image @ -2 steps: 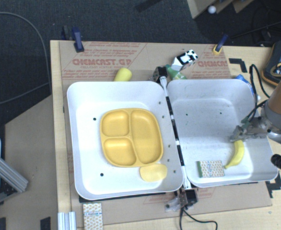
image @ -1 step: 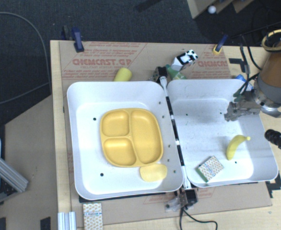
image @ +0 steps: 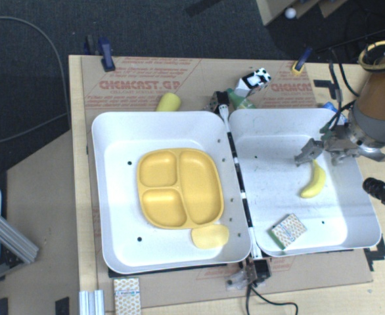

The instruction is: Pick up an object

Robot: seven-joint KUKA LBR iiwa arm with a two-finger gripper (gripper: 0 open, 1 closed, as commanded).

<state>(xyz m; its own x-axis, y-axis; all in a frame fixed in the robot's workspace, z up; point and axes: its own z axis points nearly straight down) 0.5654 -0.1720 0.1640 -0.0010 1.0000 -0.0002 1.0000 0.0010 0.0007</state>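
A small patterned packet [image: 127, 294] lies at the bench's near edge, outside the bins, out of play. Just behind it, the left bin [image: 107, 176] carries a yellow divided plate [image: 179, 188] at its middle and a pale yellow disc [image: 210, 236] touching the plate's near rim, close to the bin's near right corner. In the right bin [image: 357, 231], a small green-edged box [image: 288, 231] sits near the near edge, while a yellow banana [image: 313, 182], the likeliest target, lies toward the middle, curved and flat on the floor. The gripper [image: 324, 151] hangs just above the banana's far end, its fingers spread wide and holding nothing, apparently lined up for a descent. The arm [image: 375, 104] reaches in over the bin's right edge, wrist pointing steeply downward. A yellow cylinder [image: 169, 102] rests on the bench beyond the left bin's far edge.
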